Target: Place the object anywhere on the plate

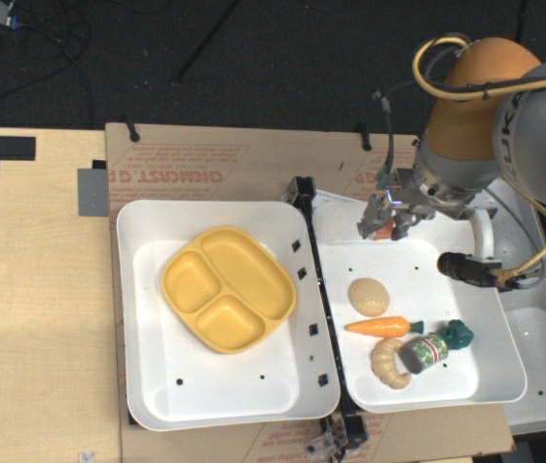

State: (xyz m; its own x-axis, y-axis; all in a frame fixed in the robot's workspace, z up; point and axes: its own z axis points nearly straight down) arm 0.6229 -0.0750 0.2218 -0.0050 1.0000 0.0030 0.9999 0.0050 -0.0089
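Bench, right bin point(505, 374): gripper point(389, 222), jaw state indeterminate, sits above-left of bread roll point(368, 296); carrot point(379, 327) lies crosswise below; plate point(228, 287) leftward.

Even, bright overhead light falls on the two white bins point(148, 394), which appear nearly overexposed, while the background above the counter point(32, 307) stays dark. Shadows beneath the yellow plate point(227, 287) are soft and short. Focus is moderate and fine detail slightly grainy.
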